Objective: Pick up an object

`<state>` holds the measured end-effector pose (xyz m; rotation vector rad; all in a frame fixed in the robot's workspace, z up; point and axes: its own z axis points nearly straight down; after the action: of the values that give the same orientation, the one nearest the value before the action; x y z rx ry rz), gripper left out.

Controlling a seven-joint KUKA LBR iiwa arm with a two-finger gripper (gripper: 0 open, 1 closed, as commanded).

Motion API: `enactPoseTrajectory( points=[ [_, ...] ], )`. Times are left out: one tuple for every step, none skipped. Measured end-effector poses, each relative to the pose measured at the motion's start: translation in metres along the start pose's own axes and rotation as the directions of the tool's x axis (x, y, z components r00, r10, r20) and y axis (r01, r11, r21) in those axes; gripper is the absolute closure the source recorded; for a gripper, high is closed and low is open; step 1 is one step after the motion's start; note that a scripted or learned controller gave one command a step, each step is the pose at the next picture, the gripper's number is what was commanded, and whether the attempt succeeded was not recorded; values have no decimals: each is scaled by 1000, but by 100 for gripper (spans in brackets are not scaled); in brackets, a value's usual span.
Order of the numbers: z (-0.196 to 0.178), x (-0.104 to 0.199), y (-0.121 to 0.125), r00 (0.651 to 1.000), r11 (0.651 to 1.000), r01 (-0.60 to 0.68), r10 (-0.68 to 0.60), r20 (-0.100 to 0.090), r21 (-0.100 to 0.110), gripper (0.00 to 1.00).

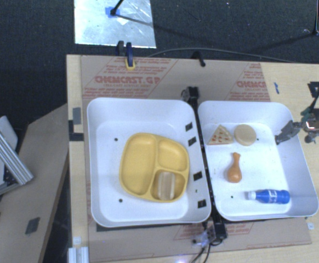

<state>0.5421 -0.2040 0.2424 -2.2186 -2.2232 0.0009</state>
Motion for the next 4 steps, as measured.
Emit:
enactPoseTrajectory(
  points=[
    [60, 8, 0, 1000, 1000, 0, 0, -1, 2, 0],
    [118, 14, 7, 1000, 1000, 1, -1, -1, 2, 0],
    [104, 13, 9, 1000, 1000, 0, 0, 2, -5, 100],
    [59, 14, 14, 1000, 1000, 2, -2, 2, -7, 100]
  ],
)
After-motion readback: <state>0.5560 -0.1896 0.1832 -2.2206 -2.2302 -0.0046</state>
